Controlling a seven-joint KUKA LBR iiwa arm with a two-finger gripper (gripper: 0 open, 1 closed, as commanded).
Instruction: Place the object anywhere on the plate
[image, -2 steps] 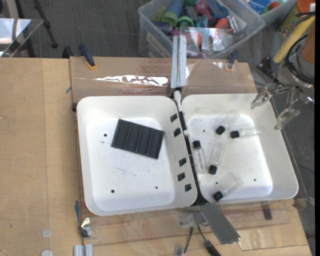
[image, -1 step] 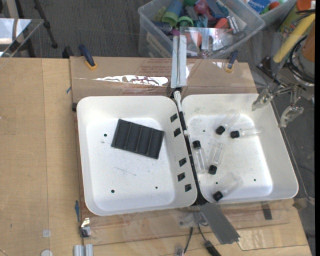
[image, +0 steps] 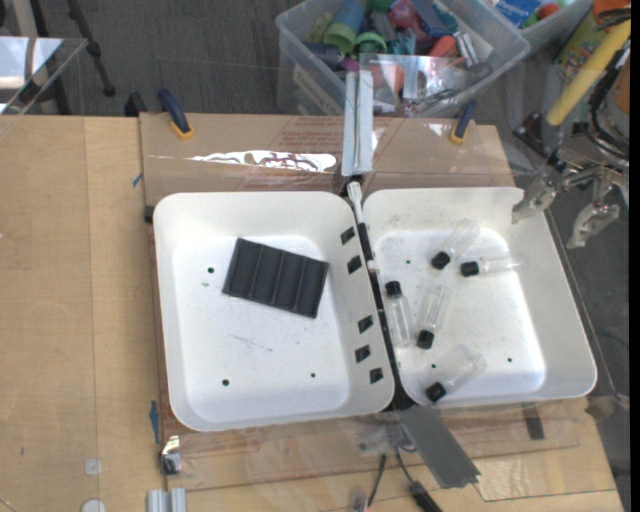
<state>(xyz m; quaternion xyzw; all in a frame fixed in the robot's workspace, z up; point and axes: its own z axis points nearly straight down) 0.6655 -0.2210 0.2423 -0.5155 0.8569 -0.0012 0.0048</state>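
One fixed camera, set high above the surface (image: 60, 300) and tilted down.

Both white bins are taken in whole at middle distance, the left bin (image: 190, 400) toward 9 o'clock and the right bin (image: 560, 370) toward 3 o'clock; a box of clutter (image: 400, 40) is seen beyond at 12 o'clock.

Dark ribbed plate (image: 276, 277) in white left bin (image: 190, 330); clear, black-capped vials (image: 432, 310) in white right bin (image: 560, 340); tan wooden surface (image: 60, 300).

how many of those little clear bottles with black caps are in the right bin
5, though clear bodies are faint: two near the top, two mid-left, one at the bottom. More may go unseen.
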